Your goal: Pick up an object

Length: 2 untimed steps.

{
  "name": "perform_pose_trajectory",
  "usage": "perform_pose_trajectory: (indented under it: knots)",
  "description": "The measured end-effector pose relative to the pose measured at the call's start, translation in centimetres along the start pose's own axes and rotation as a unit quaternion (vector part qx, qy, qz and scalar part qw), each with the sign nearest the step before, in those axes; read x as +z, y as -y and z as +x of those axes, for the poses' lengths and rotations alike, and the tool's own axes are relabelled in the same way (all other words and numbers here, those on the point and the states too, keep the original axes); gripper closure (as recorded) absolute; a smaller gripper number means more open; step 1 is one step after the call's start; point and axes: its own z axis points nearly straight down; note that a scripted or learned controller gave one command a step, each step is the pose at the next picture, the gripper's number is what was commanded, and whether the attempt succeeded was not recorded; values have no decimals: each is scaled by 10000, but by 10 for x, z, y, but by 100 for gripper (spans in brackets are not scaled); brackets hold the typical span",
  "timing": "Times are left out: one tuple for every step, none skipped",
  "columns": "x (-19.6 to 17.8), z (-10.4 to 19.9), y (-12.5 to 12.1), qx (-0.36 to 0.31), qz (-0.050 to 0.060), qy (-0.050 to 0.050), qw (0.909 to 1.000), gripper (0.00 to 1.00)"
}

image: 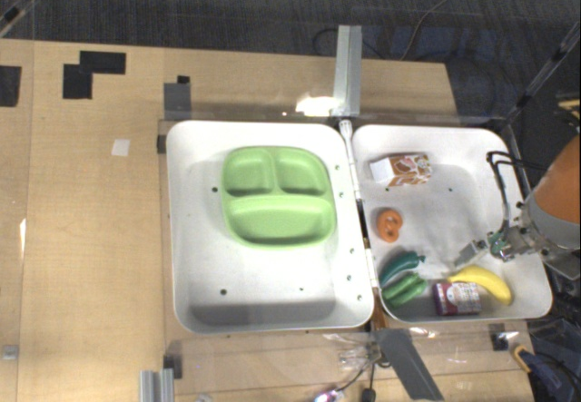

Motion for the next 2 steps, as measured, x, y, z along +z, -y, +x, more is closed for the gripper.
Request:
perform_pose_trajectory:
  knots:
    - [-34,0,0,205,-8,8,9998,0]
    - [-45,-1,-3,187,-33,21,9998,100]
